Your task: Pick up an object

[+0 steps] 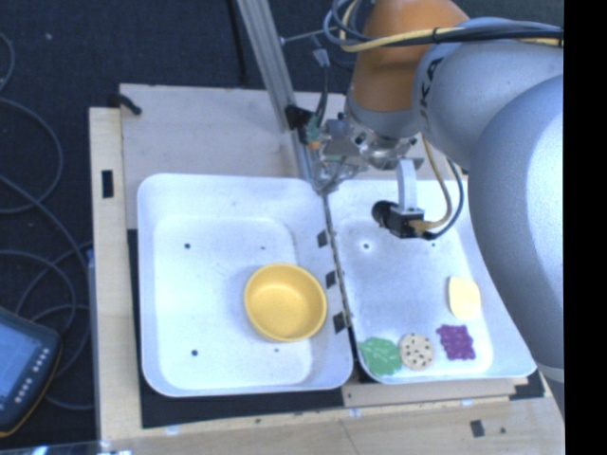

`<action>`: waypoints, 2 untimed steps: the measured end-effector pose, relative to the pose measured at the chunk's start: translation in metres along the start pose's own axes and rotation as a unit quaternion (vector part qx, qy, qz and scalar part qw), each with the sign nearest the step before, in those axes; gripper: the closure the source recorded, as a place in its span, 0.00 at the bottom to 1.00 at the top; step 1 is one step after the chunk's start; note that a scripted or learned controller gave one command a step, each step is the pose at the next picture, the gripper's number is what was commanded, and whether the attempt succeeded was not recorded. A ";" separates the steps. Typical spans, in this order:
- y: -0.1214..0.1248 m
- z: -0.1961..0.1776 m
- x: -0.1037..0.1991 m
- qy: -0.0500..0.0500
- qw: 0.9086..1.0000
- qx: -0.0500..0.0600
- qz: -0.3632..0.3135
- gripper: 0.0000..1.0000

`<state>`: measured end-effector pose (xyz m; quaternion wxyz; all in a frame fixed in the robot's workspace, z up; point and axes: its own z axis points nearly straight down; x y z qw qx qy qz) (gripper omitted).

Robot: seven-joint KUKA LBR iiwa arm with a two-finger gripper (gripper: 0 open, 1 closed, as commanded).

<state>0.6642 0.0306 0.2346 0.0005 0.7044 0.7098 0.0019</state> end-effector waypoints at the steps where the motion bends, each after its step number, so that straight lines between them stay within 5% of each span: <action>1: -0.003 -0.012 0.054 0.000 1.000 0.001 0.000 1.00; 2: -0.003 -0.012 0.051 -0.001 1.000 0.001 0.002 0.00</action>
